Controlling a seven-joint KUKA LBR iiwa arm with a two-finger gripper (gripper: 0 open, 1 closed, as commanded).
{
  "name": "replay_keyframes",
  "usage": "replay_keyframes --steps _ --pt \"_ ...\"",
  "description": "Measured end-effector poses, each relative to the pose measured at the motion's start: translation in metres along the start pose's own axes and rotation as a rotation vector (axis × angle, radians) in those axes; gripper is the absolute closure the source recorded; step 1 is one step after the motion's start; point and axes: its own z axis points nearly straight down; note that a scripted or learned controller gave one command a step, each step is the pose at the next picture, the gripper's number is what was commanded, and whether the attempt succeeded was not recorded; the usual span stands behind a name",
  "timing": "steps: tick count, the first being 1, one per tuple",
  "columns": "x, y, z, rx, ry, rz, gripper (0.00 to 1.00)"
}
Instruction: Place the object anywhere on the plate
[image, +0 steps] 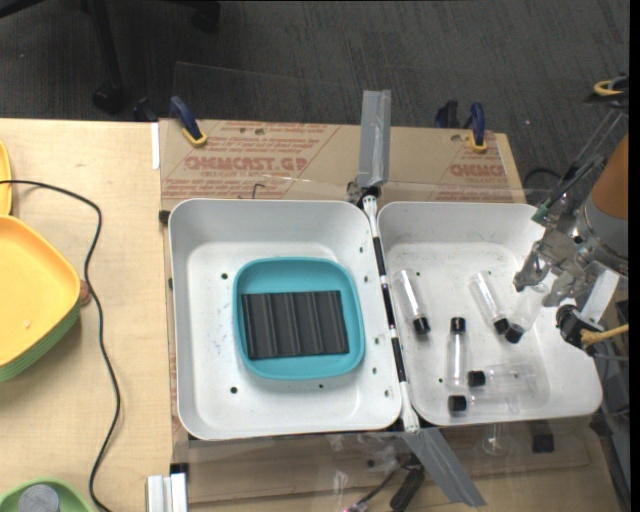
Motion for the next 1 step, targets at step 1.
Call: replay_keyframes --steps 1 --pt "0.0000 0.0000 -0.0001 0.000 0.000 0.000 0.00"
